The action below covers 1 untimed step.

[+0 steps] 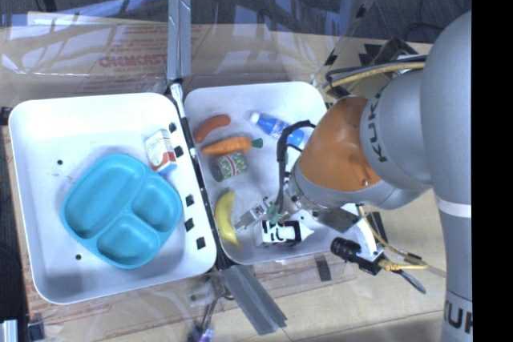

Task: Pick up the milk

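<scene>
my pincer [276,224] sits low in the right bin [240,104], near its front edge, just beside the banana [227,219]. from this slant above i cannot tell how far it is parted, and nothing i can make out sits in it.

the milk [159,148] is not in this bin. it lies in the left bin [48,172], close against that bin's right wall and toward its back, touching or just clear of the upper right corner of the blue divided plate [120,208]; i cannot say which. it is a small white carton with a red patch, and it looks tipped on its side instead of standing.

the relation that matters: the milk lies across the divider [192,188] from me, toward the left bin and further back. i judge i must lift clear of the wall, cross over and come down on its far side.

the carton's long axis seems to run from the bin's back edge slanting toward the front right, its blue-and-red end nearest the plate. which end is the top is too small to tell.

around me lie a carrot [228,145], a sausage [212,126], a small can [231,166] and a bottle [272,126].
</scene>
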Each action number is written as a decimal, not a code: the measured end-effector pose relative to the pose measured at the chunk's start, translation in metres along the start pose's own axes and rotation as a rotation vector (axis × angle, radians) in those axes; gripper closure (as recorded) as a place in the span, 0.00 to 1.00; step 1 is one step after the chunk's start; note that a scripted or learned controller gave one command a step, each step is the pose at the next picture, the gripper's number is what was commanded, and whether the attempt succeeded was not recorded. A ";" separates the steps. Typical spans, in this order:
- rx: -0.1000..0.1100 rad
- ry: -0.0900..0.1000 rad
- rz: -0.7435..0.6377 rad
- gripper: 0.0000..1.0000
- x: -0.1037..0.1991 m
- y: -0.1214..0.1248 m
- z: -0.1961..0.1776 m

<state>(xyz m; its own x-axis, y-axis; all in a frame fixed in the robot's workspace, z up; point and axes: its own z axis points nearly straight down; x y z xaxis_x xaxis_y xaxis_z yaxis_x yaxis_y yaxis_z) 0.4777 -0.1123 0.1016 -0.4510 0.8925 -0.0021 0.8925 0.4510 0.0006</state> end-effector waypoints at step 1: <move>-0.001 0.000 -0.004 1.00 0.000 0.001 -0.010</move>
<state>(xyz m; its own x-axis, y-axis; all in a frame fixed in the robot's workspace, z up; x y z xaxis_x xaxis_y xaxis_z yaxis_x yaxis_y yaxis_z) 0.4787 -0.1119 0.1111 -0.4548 0.8906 -0.0026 0.8906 0.4548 0.0012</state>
